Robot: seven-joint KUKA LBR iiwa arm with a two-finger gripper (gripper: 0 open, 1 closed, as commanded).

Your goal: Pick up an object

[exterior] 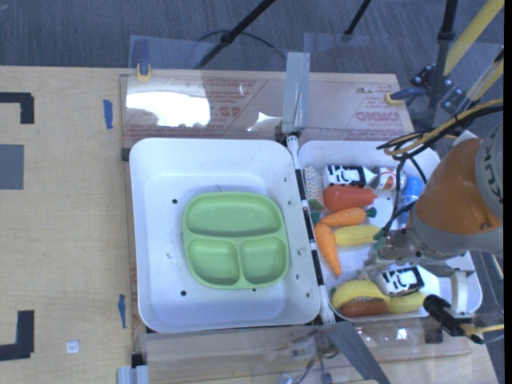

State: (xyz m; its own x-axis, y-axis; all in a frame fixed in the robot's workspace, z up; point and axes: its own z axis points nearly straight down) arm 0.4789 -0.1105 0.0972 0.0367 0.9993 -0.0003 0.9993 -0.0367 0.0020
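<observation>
Several toys crowd your right bin (pixel 472 294): carrots (pixel 346 216), a banana (pixel 356 293), a black-and-white carton (pixel 402 278). Your gripper (pixel 390 254) hangs just above that carton; whether the jaws are apart, you cannot tell. Descend straight, centred on it, clear of the banana.

Wooden bench (pixel 64 238), blue-grey carpet (pixel 120 6)

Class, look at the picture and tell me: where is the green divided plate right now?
The green divided plate lies in the middle of the left white bin, across the divider from the carrots.
</observation>
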